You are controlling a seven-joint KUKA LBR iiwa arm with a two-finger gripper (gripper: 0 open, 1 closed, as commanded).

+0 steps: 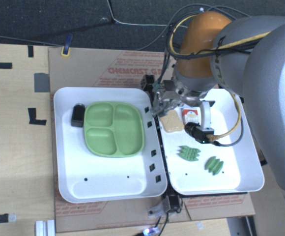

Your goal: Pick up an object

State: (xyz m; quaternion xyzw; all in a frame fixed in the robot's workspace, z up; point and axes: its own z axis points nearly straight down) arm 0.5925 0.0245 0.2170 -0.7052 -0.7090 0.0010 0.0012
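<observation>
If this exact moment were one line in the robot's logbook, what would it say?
arm: over right bin | gripper: above tan block | left bin: green plate, black item

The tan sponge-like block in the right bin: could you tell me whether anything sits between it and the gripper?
Nothing visible does. The gripper hangs just above the tan block, whose top lies bare; the red-and-white packet sits beside it.

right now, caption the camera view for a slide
Arm's hand low over the right bin by a tan block; green divided plate in the left bin.
</observation>
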